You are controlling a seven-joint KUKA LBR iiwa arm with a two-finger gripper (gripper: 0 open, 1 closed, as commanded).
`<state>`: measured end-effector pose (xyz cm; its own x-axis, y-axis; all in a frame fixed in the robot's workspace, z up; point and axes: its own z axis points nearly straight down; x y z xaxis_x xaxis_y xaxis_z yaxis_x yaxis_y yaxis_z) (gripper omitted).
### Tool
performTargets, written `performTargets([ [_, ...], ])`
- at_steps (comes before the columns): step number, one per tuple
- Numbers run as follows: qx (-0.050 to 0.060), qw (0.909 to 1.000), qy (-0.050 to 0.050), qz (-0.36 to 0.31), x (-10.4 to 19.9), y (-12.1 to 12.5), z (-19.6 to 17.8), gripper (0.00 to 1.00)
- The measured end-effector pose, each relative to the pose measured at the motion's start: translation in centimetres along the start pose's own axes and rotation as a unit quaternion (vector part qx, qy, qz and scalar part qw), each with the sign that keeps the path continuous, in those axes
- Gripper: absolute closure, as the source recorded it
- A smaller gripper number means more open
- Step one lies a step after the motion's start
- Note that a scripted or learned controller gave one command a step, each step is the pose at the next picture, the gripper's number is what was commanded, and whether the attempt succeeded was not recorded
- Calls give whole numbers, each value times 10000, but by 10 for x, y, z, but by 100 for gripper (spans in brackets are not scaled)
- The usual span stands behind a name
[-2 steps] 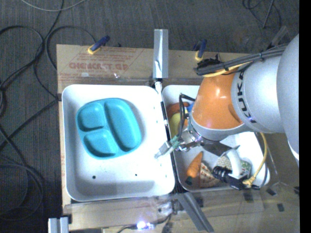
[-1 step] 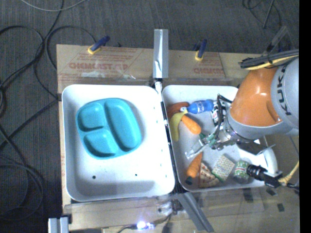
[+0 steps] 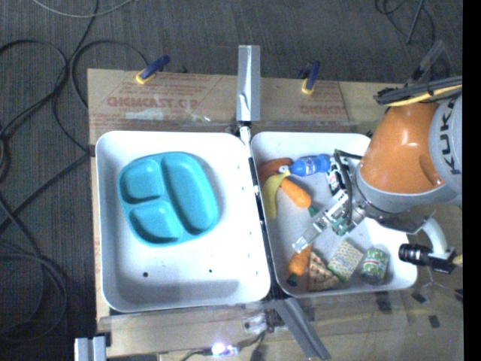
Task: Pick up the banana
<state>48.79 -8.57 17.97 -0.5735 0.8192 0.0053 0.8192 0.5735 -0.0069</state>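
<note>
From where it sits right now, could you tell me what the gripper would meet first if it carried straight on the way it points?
The gripper points down and left in the camera view. Continuing that way, it would likely meet the small orange carrot at the right bin's near edge first, not the banana. Depth is hard to judge here.

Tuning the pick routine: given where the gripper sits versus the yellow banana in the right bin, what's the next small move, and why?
Probably shift the gripper up and left toward the curved yellow banana. The banana lies against the left wall of the right white bin, partly under an orange carrot-shaped toy, with a blue bottle just beyond. The gripper sits mid-bin, apart from the banana, so it likely needs to close that gap first.
</note>
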Motion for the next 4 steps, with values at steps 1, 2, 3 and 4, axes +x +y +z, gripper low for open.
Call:
performTargets([
  [1,-1,9903,-2,-1393,77,49,0,0],
  [2,-3,9852,-1,-1712,9,151,-8,0],
  [3,13,10000,3,38,78,80,1,0],
  [4,16,10000,-8,9,100,69,0,0],
])
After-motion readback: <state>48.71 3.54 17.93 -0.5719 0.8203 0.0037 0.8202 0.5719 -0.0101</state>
